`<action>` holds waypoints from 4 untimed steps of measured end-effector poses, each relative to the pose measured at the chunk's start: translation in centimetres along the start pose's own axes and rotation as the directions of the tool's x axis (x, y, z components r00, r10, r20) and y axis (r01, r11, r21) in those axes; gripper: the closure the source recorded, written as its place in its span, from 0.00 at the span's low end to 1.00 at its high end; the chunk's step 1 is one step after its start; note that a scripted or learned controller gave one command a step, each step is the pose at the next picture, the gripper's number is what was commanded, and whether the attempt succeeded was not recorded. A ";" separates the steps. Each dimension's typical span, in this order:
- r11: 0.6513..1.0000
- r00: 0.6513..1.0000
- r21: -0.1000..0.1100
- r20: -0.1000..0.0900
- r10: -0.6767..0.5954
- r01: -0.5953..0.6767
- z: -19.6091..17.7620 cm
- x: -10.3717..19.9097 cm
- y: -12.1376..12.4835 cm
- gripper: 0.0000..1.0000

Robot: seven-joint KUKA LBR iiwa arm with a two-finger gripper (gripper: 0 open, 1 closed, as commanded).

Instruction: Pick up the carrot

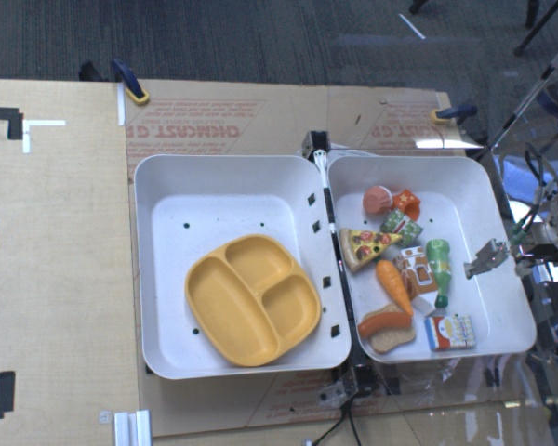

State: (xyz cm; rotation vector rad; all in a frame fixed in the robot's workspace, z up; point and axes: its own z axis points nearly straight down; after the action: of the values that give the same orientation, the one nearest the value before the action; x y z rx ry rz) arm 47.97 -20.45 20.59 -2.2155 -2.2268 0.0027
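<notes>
The orange carrot [393, 286] lies in the right bin [484, 203], slanting from upper left to lower right, among other toy foods. It touches a pizza slice [367, 244] at its top end and a small printed box [417, 272] on its right. A grey part of my gripper [486, 259] pokes in over the bin's right side, well to the right of the carrot and beyond a green bottle [438, 266]. Nothing shows in its grasp.
A sausage [384, 323] and a bread slice [391, 340] lie just below the carrot, with a small carton [449, 333] at the lower right. Red and green toys [395, 212] sit at the top. The left bin [167, 212] holds a yellow divided plate [253, 297].
</notes>
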 end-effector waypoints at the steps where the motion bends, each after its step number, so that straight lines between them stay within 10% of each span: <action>1: 0.975 0.975 0.003 -0.002 0.220 -0.220 8.7 7.5 -0.1 0.00; 2: 0.968 0.968 0.004 -0.002 0.251 -0.251 11.5 11.1 0.1 0.00; 3: 0.967 0.967 0.005 -0.002 0.255 -0.255 10.7 11.0 0.2 1.00; 4: 0.826 0.826 0.001 0.001 0.564 -0.564 1.5 16.0 0.0 1.00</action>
State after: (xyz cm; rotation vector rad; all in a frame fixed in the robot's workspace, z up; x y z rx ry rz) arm 47.86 -4.44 19.09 -2.7740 -1.4740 0.0041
